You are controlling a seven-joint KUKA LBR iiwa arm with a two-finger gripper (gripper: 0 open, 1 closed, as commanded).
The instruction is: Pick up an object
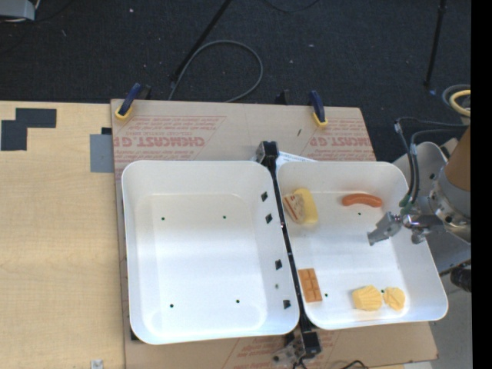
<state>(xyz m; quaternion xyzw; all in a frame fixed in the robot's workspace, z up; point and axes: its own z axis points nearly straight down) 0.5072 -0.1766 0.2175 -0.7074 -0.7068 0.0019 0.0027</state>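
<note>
Camera view: my end effector hangs over the right bin; its opening cannot be determined, nothing seen held. The sausage lies nearest. Risk: it rolls aside under off-centre contact

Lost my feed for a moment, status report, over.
Gripper at right bin's right side, holding nothing. Sausage nearest, apart from it. Nothing blocking.

Arm enters from right, wrist low; gripper pointing left, jaws state unclear.
</note>
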